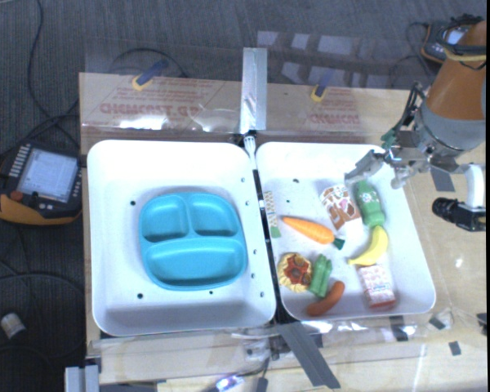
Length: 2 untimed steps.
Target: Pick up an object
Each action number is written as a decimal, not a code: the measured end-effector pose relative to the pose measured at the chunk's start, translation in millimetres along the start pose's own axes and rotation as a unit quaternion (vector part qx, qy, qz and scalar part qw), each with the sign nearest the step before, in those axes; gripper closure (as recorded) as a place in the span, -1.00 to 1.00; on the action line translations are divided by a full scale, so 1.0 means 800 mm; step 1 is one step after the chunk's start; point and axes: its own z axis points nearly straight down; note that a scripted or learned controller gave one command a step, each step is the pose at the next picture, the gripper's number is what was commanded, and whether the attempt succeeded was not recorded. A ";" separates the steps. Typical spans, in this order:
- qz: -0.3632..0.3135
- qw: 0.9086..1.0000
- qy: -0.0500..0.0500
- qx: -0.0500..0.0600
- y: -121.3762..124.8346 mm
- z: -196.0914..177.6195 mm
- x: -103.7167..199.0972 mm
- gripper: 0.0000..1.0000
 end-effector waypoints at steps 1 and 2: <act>-0.006 1.000 0.000 0.002 -0.065 0.148 0.088 -1.00; -0.006 1.000 0.002 0.003 -0.065 0.138 0.088 1.00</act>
